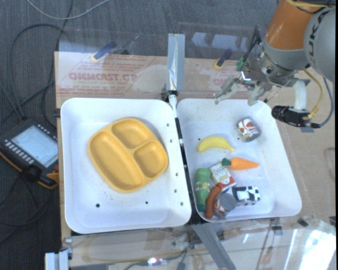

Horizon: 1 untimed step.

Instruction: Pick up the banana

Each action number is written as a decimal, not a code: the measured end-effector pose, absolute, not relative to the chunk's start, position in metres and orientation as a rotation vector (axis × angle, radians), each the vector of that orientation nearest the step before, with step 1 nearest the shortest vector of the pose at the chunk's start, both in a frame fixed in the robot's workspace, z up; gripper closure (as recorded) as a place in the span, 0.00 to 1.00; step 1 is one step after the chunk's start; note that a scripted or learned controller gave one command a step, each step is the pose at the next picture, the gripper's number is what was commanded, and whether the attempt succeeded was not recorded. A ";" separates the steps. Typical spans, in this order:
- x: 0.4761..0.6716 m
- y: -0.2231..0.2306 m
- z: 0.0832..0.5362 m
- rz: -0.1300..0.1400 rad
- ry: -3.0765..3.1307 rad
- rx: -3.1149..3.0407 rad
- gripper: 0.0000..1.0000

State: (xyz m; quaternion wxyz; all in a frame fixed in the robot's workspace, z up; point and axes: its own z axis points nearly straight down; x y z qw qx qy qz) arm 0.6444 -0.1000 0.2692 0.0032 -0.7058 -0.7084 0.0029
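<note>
Camera view, gripper: the gripper [240, 92] hangs over the far edge of the right bin [279, 151], its two thin fingers [226, 90] splayed apart, with nothing between them and touching nothing that can be seen.
Camera view, banana: the banana [216, 144] lies flat in the right bin, near the wall shared with the left bin, curve arching toward the far side, well apart from the gripper.
Camera view, near the banana: bare white floor lies on its far side and to its right; a small red-and-white can [248, 129] sits apart toward the far right; a toy carrot [242, 163] lies just nearside of it, pointing right.
Camera view, crowded corner: a green bottle-like item [202, 187], a small carton [221, 175], a red sausage shape [212, 201], a grey cap [226, 202] and a black-and-white toy [247, 194] cluster at the bin's near end, some touching.
Camera view, edges: the left bin [79, 151] holds a yellow divided tray [128, 153] lying at a slant; the two bins meet along a narrow seam.
Camera view, arm: the arm [296, 21] enters from the upper right, orange band above a grey wrist, tilted down and leftward toward the bin's far rim.
Camera view, surroundings: a handheld pendant [28, 148] with cables rests on the floor left of the bench.
</note>
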 end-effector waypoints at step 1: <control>0.626 -0.079 0.269 0.010 -2.139 -2.292 0.00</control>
